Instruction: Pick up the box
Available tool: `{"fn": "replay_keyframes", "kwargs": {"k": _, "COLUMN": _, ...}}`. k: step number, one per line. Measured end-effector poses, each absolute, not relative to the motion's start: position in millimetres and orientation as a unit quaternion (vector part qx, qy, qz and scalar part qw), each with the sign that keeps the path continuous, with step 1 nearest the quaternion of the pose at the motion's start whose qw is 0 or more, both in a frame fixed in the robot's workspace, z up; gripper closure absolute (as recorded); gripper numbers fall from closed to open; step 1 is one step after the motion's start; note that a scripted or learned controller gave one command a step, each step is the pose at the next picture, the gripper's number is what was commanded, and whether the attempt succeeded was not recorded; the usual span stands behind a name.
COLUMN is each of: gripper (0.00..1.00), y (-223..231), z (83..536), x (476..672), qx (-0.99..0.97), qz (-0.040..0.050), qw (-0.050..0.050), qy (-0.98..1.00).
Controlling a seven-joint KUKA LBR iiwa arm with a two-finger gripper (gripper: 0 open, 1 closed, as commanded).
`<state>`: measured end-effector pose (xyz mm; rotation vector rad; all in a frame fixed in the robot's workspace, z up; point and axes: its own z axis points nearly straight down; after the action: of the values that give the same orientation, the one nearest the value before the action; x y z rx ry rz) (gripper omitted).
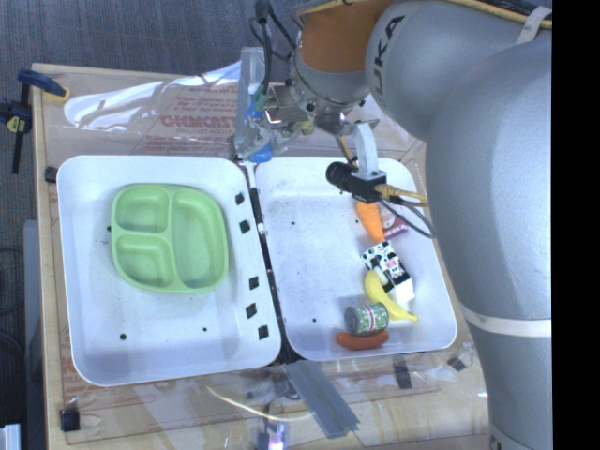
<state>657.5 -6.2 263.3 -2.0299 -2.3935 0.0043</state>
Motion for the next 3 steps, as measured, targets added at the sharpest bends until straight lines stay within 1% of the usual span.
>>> {"fn": "replay_keyframes", "kwargs": {"k": 1, "gripper": 1.0, "y": -1.2, "z": 192.6, "x": 651.4, "qx": -0.736, "qz": 0.0033, "qw": 0.004, "qy": -0.676}}
{"fn": "replay_keyframes", "kwargs": {"k": 2, "gripper": 1.0, "y": 63.0, "z": 187.9, "x": 588.8, "qx": -0.721, "qz": 0.0029, "qw": 0.003, "qy": -0.693}}
{"fn": "replay_keyframes", "kwargs": {"k": 3, "gripper": 1.0, "y": 12.0, "z": 214.0, "x": 599.7, "qx": -0.763, "qz": 0.0034, "qw": 0.003, "qy": -0.647}}
